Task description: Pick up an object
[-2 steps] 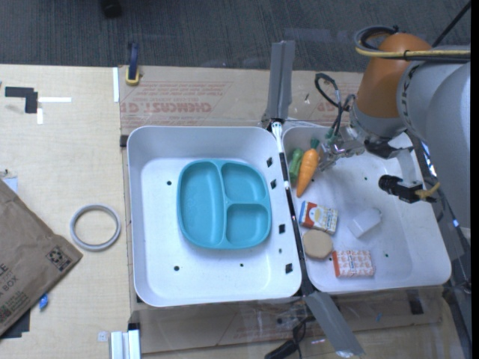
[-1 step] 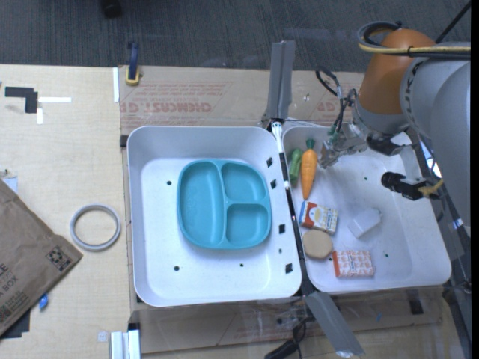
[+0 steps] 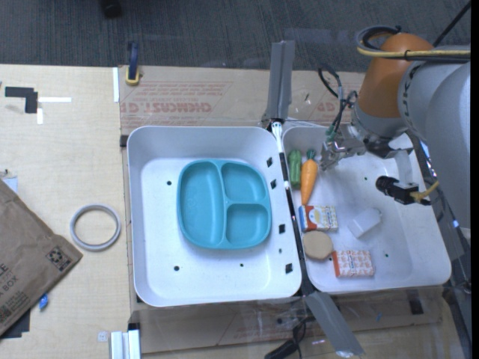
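The right bin [image 3: 419, 264] holds an orange carrot [image 3: 307, 179] beside a green vegetable [image 3: 295, 165] along its left wall. Below them lie a small printed carton [image 3: 319, 217], a tan round cookie [image 3: 318, 245] and a red-patterned packet [image 3: 352, 262]. A clear plastic piece [image 3: 364, 221] lies near the bin's middle. My gripper [image 3: 332, 150] hangs at the upper left part of this bin, just right of the carrot's top end, under the orange band. Nothing visible sits between its tips.
The left bin [image 3: 150, 223] holds a teal divided plate [image 3: 223, 203]. A roll of tape [image 3: 96, 226] and a brown cardboard box [image 3: 26, 264] lie on the bench to the left. A black cable end [image 3: 397, 189] hangs over the right bin.
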`<act>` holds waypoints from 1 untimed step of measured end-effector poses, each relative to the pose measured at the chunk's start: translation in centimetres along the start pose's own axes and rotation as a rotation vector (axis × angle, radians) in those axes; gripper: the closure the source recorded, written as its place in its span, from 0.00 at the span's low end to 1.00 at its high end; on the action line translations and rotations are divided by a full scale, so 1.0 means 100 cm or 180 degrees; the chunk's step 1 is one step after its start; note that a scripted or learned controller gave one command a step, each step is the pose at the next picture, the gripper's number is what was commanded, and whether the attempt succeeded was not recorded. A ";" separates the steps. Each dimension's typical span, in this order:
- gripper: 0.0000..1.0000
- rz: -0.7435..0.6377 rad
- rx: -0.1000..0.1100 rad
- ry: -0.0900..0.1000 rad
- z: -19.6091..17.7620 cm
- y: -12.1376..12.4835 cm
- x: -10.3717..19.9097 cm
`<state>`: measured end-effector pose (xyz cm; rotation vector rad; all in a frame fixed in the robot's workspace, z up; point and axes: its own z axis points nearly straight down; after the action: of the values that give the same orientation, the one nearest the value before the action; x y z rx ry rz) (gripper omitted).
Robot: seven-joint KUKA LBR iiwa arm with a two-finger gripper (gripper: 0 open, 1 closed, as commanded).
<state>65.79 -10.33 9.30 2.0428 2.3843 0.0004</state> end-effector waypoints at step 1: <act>1.00 -0.0478 0.0001 -0.0002 0.000 -0.006 0.008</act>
<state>65.08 -9.60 9.27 1.8580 2.5306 -0.0007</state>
